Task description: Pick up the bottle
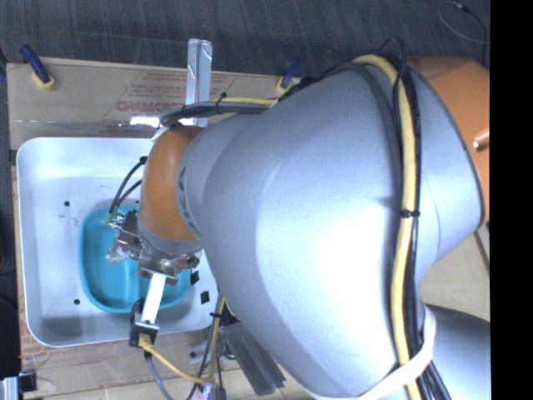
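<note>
A blue rounded object (98,280), shaped like a shallow dish, lies in the left white bin (37,215) toward its near side. My gripper (133,252) hangs low over the right part of this blue object, below the orange wrist band (162,182). The wrist body hides the gripper's lower end and the blue object's right side. A white bar with a yellow and black tip (146,315) juts from the wrist toward the bin's near edge. I cannot make out a bottle shape apart from the blue object.
The big grey arm (333,223) covers the right half of the bench. A metal post (200,69) stands behind the bin on brown cardboard (83,90) held by blue clamps (37,67). Yellow cable (175,367) loops past the near edge.
</note>
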Robot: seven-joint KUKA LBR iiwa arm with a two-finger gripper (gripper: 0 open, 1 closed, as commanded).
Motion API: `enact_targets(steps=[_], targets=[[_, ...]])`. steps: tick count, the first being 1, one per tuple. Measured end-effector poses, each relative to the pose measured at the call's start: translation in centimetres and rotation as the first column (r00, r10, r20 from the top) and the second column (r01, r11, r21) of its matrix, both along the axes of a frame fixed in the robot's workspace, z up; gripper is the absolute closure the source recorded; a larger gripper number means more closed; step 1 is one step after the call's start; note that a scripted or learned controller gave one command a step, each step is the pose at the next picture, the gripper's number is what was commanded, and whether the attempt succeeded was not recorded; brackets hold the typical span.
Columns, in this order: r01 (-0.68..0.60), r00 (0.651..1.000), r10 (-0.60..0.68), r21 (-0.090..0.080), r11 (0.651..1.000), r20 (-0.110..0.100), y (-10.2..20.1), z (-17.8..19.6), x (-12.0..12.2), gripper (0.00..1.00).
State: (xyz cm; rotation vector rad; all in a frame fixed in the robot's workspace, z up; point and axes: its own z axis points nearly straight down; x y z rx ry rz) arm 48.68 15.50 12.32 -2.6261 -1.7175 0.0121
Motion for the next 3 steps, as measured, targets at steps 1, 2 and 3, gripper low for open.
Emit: enact_targets(steps=[1,2,3], targets=[[0.088,0.996,-0.088,0.014,0.996,-0.005,-2.7,-3.0,7.2,0.00],[0.073,0.997,-0.073,0.019,0.997,-0.016,-2.1,-2.2,6.9,1.00],[0.385,0.923,-0.385,0.000,0.923,0.005,2.1,8.6,6.5,1.00]])
